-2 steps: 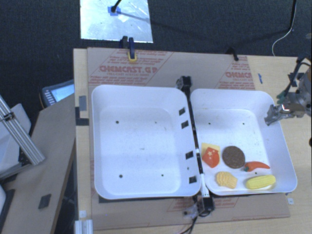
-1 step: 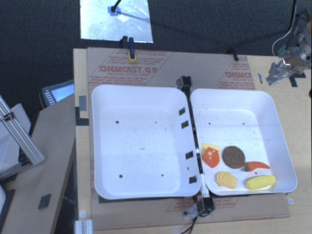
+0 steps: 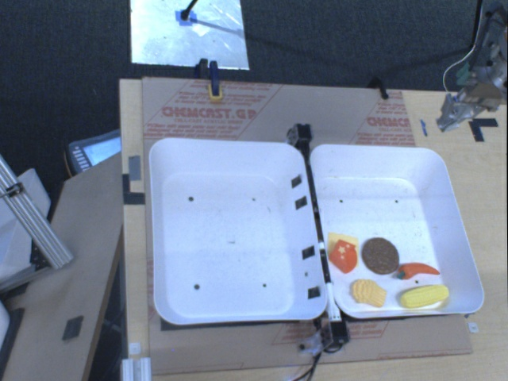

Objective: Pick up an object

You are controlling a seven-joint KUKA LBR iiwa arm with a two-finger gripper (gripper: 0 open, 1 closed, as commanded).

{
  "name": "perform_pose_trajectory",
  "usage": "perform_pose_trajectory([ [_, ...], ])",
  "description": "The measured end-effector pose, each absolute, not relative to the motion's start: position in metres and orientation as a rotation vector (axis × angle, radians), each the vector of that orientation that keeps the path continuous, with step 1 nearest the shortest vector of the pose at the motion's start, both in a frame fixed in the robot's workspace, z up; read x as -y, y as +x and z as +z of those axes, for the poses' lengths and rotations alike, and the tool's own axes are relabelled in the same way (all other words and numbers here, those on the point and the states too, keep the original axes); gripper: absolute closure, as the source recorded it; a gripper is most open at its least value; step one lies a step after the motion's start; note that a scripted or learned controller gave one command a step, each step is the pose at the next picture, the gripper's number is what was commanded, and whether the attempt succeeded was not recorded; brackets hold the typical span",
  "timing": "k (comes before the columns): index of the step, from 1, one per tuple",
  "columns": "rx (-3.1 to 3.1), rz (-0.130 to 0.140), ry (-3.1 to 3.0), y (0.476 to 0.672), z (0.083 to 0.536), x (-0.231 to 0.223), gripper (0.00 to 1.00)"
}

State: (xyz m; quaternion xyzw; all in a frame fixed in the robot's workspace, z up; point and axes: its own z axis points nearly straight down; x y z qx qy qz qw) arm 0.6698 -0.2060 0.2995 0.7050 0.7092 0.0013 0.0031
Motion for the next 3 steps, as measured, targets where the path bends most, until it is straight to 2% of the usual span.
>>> perform_pose_trajectory([
  [1,-2.224,0.003,2.211,0.6693,0.3176,0.2062,1.00],
  [3,-2.225,0.002,2.212,0.6691,0.3200,0.2061,1.00],
])
